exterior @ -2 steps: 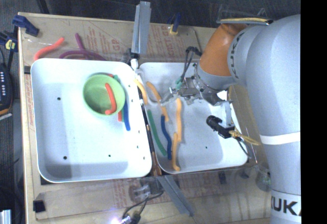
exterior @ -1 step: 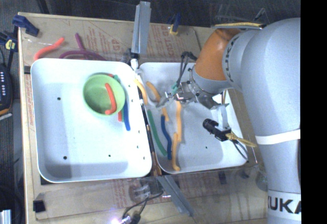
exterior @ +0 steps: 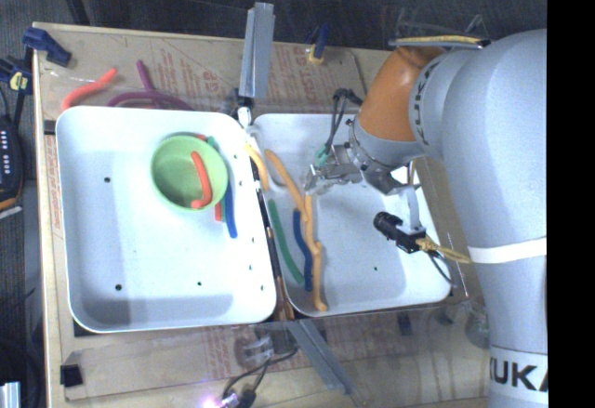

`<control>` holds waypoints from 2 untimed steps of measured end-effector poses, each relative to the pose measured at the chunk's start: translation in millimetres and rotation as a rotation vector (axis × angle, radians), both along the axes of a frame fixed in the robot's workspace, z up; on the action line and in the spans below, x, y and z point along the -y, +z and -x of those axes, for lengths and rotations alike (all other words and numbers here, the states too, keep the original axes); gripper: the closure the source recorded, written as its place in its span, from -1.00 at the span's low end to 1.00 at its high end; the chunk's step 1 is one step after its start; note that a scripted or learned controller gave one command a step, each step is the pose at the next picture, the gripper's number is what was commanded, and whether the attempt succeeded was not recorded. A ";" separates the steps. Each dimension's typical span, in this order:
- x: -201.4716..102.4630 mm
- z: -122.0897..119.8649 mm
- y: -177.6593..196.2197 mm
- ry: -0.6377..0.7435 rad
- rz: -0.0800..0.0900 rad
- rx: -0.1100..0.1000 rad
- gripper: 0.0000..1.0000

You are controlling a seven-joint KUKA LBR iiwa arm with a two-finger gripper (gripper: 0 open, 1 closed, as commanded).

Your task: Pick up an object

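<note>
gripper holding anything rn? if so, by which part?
Cannot tell. The gripper is low in the right bin, near the yellow strip, but nothing visibly sits between its fingers.

The arm [exterior: 483, 174] is a thick, rounded body in pale grey with a smooth, slightly glossy shell. A narrow lighter seam rings it partway along, and dark block letters reading "KU" sit near its base. Above the wrist runs a broad orange band [exterior: 390, 99]. Past it the wrist narrows into grey metal parts with thin dark cables [exterior: 342, 109] looping beside them and a small green detail.
</note>
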State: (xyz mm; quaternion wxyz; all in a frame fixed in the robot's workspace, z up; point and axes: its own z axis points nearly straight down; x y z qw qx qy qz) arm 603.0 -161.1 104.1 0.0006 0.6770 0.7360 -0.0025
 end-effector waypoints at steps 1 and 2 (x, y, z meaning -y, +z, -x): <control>0.2 0.0 0.0 0.000 0.001 0.000 -1.00; -0.2 -0.2 9.9 0.003 0.000 -0.001 1.00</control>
